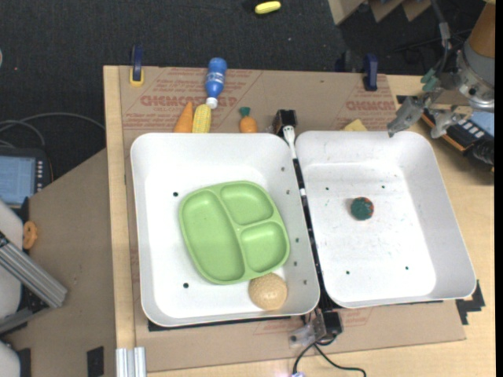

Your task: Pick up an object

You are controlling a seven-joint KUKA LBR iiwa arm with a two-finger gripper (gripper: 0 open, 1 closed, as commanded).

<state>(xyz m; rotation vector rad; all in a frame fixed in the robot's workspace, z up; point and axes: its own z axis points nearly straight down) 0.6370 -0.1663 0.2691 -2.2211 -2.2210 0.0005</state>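
Though the gripper (405,116) looks open, well down-left of it the small green ball (361,208) seems light, probably soft; pinch across its middle

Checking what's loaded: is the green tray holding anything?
Empty. The tray's three compartments show bare green; the tan ball lies beside it on the bin floor.
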